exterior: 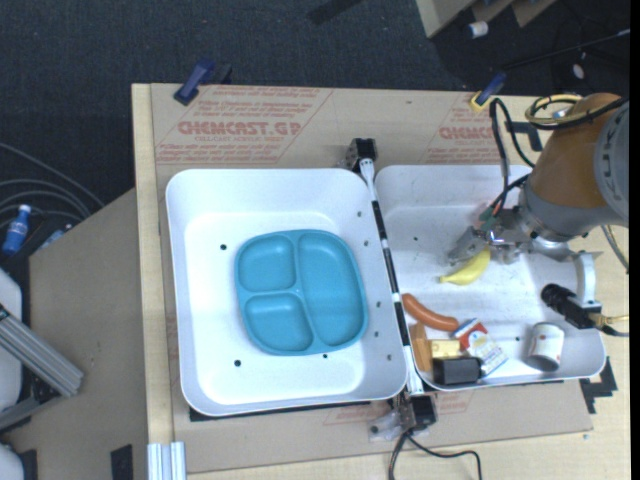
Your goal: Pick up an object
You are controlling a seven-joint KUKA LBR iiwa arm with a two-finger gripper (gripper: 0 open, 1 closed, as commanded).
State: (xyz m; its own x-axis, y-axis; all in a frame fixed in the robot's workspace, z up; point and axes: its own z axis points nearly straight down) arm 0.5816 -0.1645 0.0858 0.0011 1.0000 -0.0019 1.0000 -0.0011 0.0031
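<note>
the table (150, 268) is pale board with "chemcast gp" printed in red across its protective sheet. in the left white bin (190, 298) lies a smooth blue plastic plate (298, 290), rounded and split into three compartments. in the right bin (420, 193), a curved yellow banana (468, 269) rests near the middle, with the end effector (478, 241) just above it, fingers spread, nothing between them. an orange hot dog (430, 314), small packets (470, 340) and a white cup (545, 345) sit along the near edge.

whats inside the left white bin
The left white bin holds one light blue plastic plate with three compartments, lying flat near its middle, nothing on it. The bin floor beneath the plate is covered, so anything there stays hidden.
</note>
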